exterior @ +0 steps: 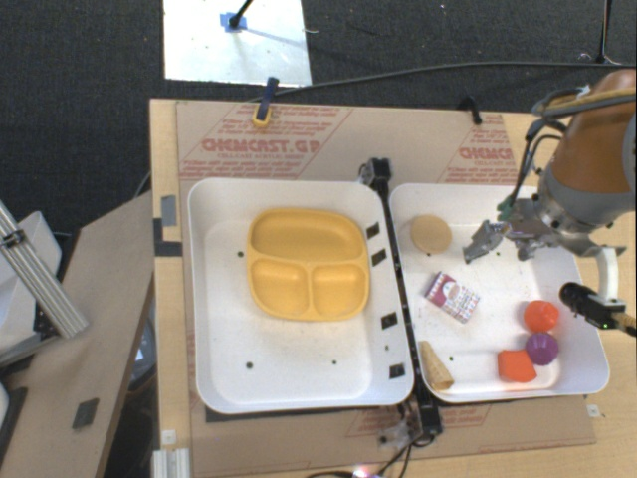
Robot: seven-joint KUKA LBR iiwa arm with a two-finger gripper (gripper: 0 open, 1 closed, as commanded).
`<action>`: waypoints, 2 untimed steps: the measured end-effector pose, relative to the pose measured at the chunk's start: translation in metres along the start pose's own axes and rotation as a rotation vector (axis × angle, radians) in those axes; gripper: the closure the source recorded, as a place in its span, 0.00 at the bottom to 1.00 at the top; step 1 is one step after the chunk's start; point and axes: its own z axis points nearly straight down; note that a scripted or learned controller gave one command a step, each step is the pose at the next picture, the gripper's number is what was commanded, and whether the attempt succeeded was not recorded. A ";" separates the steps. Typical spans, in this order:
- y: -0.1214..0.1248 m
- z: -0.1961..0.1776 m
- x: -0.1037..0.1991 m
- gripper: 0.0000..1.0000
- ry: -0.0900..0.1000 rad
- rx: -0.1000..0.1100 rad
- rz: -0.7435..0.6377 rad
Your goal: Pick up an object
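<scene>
Gripper (490,239) over right bin (597,366), fingers apart, nothing between them, cookie (431,233) just left of it, card (452,297) below, yellow tray (306,264) in left bin (214,297)

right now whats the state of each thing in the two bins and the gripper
yellow divided plate: flat in the left bin, compartments bare
tan round disc: lying flat, right bin
small red and white packet: lying flat, skewed
cone: on its side by the divider
orange ball: resting, touching the purple ball
orange block: resting near the front wall
gripper: above the right bin, holding nothing
</scene>
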 end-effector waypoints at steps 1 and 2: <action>0.003 -0.007 0.000 0.00 -0.002 -0.013 -0.002; 0.005 0.049 -0.009 0.00 -0.001 -0.010 0.000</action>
